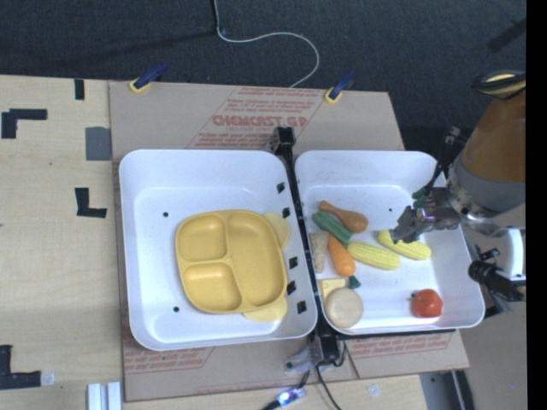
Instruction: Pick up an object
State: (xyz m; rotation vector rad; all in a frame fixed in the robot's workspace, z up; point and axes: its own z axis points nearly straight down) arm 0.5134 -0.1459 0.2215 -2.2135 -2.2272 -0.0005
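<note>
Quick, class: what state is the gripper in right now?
Gripper: low in the right bin, at the yellow corn; open or closed cannot be told.

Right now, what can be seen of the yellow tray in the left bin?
The tray is pale yellow, looks like smooth plastic, and has rounded corners and three compartments: two smaller ones on the left, one long one on the right. It lies flat and turned at a slight angle on the left bin's floor, with a paler yellow piece showing under its lower right edge.
</note>
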